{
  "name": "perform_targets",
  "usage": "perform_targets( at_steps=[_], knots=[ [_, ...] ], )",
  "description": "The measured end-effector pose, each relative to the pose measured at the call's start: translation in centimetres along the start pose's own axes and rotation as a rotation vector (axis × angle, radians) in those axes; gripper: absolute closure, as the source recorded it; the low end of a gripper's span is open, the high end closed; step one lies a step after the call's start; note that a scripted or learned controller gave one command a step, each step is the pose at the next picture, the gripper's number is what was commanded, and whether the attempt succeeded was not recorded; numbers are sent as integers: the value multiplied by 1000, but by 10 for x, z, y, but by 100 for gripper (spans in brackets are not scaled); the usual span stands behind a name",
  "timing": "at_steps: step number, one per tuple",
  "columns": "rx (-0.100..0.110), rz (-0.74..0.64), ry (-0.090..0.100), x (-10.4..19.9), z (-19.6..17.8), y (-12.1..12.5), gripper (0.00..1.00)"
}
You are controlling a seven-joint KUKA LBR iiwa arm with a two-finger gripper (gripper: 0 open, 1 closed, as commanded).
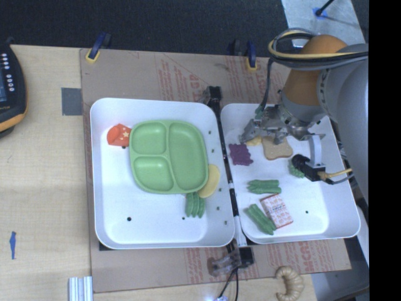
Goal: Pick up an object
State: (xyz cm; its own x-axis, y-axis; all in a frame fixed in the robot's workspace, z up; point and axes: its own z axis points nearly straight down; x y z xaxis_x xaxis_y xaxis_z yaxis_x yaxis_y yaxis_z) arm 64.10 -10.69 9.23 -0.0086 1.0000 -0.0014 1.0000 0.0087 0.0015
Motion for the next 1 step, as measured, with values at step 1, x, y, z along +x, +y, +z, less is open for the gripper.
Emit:
perform_targets(
  at_steps=[1],
  knots=[
    [-3, 8, -2, -54, -70, 15, 0]
  ],
)
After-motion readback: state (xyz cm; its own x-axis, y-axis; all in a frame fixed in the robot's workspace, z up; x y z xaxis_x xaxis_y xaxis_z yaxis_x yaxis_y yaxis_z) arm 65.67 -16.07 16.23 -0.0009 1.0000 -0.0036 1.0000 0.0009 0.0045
